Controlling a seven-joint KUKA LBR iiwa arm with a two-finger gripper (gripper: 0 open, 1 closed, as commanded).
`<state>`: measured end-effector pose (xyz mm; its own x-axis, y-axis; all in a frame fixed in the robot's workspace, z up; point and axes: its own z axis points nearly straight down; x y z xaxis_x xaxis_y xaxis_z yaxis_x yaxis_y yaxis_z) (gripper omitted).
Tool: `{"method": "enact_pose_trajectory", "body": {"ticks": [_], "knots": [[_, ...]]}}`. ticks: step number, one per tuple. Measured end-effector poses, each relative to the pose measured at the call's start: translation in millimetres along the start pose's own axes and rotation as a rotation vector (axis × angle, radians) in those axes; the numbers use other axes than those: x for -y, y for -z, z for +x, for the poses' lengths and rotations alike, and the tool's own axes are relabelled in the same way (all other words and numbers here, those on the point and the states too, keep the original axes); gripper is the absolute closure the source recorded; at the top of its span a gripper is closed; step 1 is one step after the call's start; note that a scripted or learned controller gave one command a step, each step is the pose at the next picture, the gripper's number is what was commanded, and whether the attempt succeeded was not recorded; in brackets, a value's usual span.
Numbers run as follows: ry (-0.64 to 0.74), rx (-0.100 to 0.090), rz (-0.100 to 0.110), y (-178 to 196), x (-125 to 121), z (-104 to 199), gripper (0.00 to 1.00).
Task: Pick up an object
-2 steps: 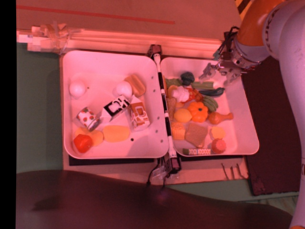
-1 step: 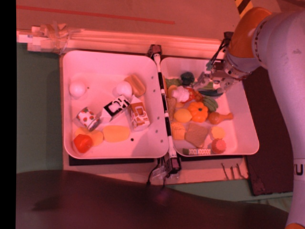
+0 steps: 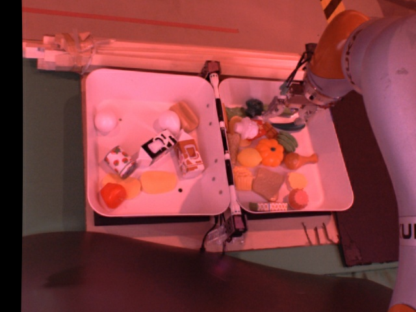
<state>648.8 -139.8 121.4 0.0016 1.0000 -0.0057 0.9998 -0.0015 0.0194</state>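
My gripper (image 3: 281, 114) hangs over the back of the right bin (image 3: 331, 168), above a cluster of toy food. Right under and beside it lie a dark blue-green piece (image 3: 254, 106), a white figure (image 3: 246, 129) and a green striped piece (image 3: 286, 140). An orange pumpkin (image 3: 270, 152), a yellow lemon (image 3: 249, 157) and a drumstick (image 3: 300, 160) sit a little nearer the front. I cannot see anything held between the fingers.
The left bin (image 3: 130, 86) holds two white balls (image 3: 106, 121), a bread roll (image 3: 185, 116), small cartons (image 3: 188, 157), a spotted cup (image 3: 118, 162), yellow pieces and a red tomato (image 3: 112, 195). A divider rail (image 3: 223, 148) runs between the bins. The arm's grey body fills the right side.
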Motion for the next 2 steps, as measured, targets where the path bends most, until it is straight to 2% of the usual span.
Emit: {"method": "enact_pose_trajectory", "body": {"ticks": [1,2], "knots": [[-0.003,0.003,-0.007,13,-2,-2,1.0],[-0.001,-0.002,0.007,77,-11,-8,1.0]]}}
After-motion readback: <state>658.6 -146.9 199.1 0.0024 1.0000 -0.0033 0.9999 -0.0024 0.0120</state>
